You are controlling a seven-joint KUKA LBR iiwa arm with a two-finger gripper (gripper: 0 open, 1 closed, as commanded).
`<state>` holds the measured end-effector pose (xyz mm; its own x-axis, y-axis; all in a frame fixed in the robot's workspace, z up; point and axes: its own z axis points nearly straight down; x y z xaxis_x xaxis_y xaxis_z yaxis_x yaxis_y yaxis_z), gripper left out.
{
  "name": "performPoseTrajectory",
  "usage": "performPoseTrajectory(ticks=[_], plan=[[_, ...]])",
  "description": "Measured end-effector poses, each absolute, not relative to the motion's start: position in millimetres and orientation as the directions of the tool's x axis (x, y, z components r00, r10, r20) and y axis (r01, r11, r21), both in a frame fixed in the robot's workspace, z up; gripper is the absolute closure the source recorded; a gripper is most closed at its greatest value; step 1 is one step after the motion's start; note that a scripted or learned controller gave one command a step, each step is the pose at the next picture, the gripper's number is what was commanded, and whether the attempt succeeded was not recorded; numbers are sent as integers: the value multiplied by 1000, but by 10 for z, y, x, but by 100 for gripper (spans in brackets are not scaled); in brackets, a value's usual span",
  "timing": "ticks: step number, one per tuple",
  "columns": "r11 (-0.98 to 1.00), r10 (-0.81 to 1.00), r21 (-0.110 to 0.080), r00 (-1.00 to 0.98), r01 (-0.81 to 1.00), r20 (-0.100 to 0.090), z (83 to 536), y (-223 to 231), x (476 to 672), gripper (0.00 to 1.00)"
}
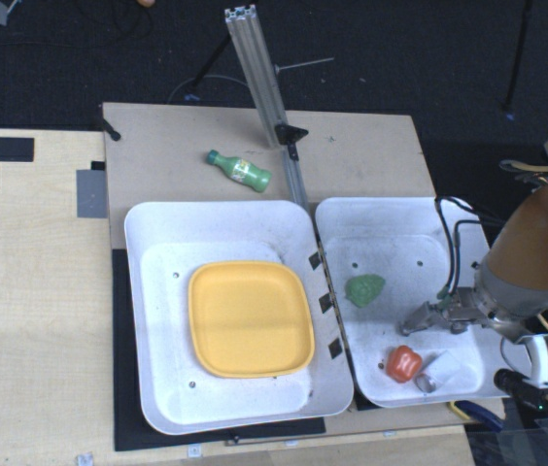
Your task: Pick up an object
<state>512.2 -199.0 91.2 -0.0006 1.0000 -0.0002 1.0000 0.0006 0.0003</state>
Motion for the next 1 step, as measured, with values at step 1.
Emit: performPoseTrajectory(ticks=[1], plan=[[-2, 1000, 2, 2, 1000, -1, 1025, -2002, 5123, 100]])
